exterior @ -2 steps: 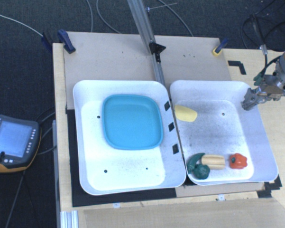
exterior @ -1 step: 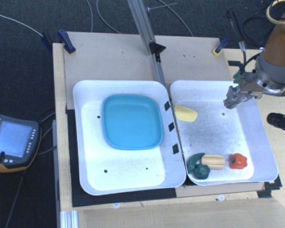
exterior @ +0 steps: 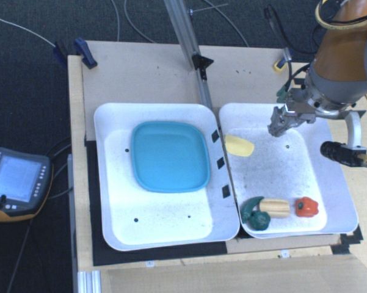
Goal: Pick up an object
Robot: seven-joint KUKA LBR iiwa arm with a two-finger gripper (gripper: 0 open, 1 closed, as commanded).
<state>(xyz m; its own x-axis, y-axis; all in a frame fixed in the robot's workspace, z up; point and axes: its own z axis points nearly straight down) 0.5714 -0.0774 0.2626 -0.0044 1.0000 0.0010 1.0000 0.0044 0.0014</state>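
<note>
Along the lower edge of the right bin (exterior: 330, 182), a green piece (exterior: 255, 213), a tan roll (exterior: 275, 208) and a red pepper (exterior: 306, 207) are lying close together; they look light, hard, slick toys, best pinched across their narrow middles. Further up, a yellow piece (exterior: 239, 145) is sitting alone. The pincer (exterior: 278, 125) is hovering above it; whether it is parted I cannot tell.

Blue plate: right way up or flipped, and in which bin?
Right way up: the blue plate shows its raised rim around a sunken centre. It lies flat in the left bin.
</note>
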